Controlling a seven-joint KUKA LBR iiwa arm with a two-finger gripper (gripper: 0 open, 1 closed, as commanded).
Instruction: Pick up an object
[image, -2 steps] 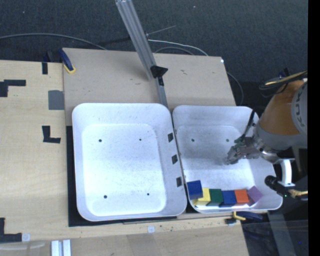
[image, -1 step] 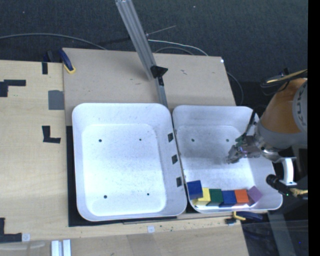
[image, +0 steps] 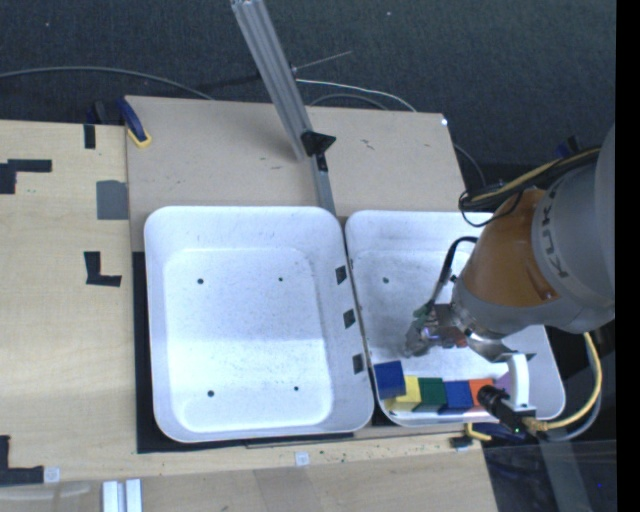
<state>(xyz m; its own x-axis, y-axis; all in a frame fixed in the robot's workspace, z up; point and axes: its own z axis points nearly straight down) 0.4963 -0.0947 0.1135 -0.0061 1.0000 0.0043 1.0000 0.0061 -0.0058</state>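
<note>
Camera view: pincer (image: 425, 335), grip state unclear, just above blocks (image: 432, 392) at bin's (image: 400, 240) near edge

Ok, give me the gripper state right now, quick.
Two-finger gripper: low inside the right-hand shallow white bin, above the row of small coloured blocks; open or shut cannot be told, and nothing is seen held.

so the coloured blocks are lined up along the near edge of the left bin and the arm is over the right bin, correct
Not quite. The camera view shows the coloured blocks along the near edge of the right bin, not the left bin. The rest holds: the arm is over the right bin, its gripper just above the blocks.
</note>
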